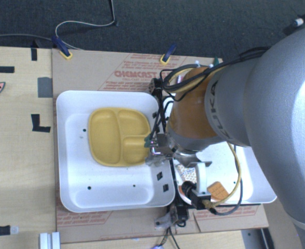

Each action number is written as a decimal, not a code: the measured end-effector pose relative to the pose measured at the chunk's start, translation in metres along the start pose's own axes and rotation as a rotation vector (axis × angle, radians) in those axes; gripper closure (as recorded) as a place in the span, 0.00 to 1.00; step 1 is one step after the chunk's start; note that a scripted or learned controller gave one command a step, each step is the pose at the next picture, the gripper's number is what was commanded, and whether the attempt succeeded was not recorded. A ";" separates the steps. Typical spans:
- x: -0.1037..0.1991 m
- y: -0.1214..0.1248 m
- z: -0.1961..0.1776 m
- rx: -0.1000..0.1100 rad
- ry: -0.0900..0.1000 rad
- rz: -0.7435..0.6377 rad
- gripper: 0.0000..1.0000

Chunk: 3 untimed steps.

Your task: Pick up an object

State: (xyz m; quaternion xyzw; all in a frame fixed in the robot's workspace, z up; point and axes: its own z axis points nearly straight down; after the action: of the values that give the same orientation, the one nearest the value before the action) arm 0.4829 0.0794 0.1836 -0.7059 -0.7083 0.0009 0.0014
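You have one yellow divided plate (117, 136) in the left bin (72, 183), toward its far right. The gripper (155, 148) sits at the plate's right edge; whether it pinches, you cannot tell. One small orange item (218, 190) lies in the right bin (256, 188).

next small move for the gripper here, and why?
Probably a short lift straight up. The gripper sits at the right edge of the yellow divided plate in the left bin; raising it would show whether the plate comes along. A grasp isn't visible.
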 end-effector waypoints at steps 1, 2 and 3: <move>-0.001 0.000 0.000 0.000 0.000 0.001 0.00; 0.034 0.001 0.098 -0.004 0.002 0.001 0.00; 0.076 0.011 0.021 -0.002 -0.001 0.001 0.00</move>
State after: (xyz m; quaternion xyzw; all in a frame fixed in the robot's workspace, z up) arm 0.4933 0.1557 0.1626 -0.7062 -0.7080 0.0006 0.0006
